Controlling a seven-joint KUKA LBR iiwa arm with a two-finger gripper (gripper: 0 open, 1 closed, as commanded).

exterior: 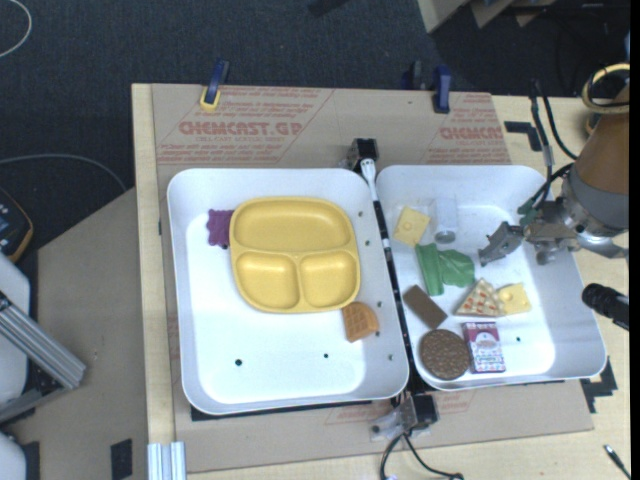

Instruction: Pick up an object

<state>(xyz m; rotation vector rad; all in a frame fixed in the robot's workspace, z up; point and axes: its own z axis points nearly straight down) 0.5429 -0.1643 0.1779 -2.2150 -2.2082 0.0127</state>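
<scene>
Camera view looks down on two white bins side by side, and the gripper (515, 238) hangs over the right bin (570, 353), in its upper right part, near the right wall. Its fingers stand spread apart with nothing between them. Just to its left lie a yellow cheese cube (411, 225) and a small clear cup (445, 223); below those a green leafy piece (440, 266), a pizza slice (481, 299) with a yellow wedge (514, 297) touching it, a brown bar (424, 306), a round brown patty (444, 353) and a small red box (484, 347) close to the bottom rim. Bare white floor shows along that bin's right side. In the left bin (260, 368) a yellow divided tray (295, 251) sits high, a purple piece (219, 226) at its left edge, a small waffle piece (360, 320) by its lower right corner; the lower half lies open
</scene>
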